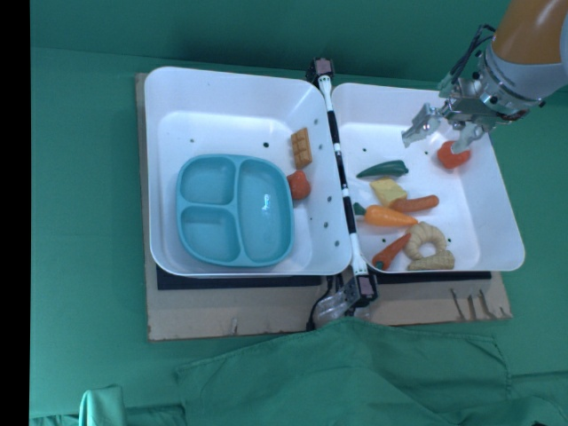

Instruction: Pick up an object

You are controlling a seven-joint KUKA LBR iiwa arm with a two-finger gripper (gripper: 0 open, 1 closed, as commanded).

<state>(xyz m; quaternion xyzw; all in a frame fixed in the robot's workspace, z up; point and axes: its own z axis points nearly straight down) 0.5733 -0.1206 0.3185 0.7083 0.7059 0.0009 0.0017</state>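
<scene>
No brand, label or readable writing appears on anything in this view. A table covered in green cloth carries two shallow white bins side by side on a sheet of brown cardboard. The left bin holds three things: one light blue divided plate with three compartments, all bare; one small tan waffle-like block near the bin's right wall; and one small red-orange piece just beside the plate's right rim. The right bin holds toy foods, about seven in all: one dark green pepper, one pale yellow wedge just below it, one long orange carrot, one smaller red-orange sausage-like piece touching the wedge's side, one small carrot-like piece lying at a slant near the front, one tan pretzel-like ring at the front right, and one red-orange chunk near the back right. The grey arm with its orange band reaches in from the right, and its end effector hangs over the back of the right bin, just above the red-orange chunk. Its two fingers stand apart, one finger pointing left of the chunk, and nothing sits between them. A fold of green fabric lies along the front of the table.
</scene>
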